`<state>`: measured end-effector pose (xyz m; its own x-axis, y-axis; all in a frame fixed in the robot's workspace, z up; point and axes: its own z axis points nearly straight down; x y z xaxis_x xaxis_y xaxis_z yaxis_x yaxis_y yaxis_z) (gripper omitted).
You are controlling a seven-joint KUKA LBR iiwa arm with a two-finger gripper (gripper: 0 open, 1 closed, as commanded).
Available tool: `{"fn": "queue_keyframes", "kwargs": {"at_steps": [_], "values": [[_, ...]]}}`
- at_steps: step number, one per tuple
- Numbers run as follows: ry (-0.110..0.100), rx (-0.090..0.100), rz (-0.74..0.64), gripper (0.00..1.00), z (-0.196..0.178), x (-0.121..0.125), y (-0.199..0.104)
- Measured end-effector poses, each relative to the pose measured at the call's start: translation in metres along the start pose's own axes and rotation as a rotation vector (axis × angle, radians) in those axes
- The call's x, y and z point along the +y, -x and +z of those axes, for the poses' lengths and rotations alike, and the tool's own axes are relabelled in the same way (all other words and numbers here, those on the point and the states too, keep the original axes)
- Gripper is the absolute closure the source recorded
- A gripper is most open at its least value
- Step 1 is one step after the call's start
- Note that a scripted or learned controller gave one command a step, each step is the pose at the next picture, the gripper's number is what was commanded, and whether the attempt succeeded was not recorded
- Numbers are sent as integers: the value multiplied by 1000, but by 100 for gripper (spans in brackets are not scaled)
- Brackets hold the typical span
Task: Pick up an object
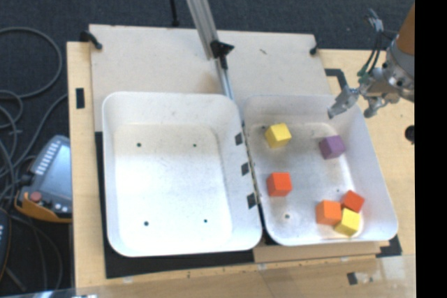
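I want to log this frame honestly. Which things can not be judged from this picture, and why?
- Arm: in the camera view, cut off by the right side; little beyond the wrist shows.
- Gripper: small and slightly blurred over the right bin rim; nothing is seen between its fingers.
- Corner cluster: yellow block overlaps the orange blocks, hiding their touching faces.

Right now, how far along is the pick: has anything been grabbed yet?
Nothing looks picked yet. The pincer is open with nothing between its fingers, poised over the upper right rim of the right bin. All blocks sit in that bin; the purple block lies nearest the pincer, with the yellow block farther left. Still left: lowering onto a block, closing on it and lifting.
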<state>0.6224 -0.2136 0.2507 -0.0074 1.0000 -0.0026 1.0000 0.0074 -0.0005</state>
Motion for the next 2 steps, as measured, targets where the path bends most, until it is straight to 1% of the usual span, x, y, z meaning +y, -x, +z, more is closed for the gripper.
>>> {"fn": "queue_keyframes", "kwargs": {"at_steps": [1,2], "values": [[-4,6,-1,0,84,37,-78],[-3,3,3,0,157,41,-105]]}}
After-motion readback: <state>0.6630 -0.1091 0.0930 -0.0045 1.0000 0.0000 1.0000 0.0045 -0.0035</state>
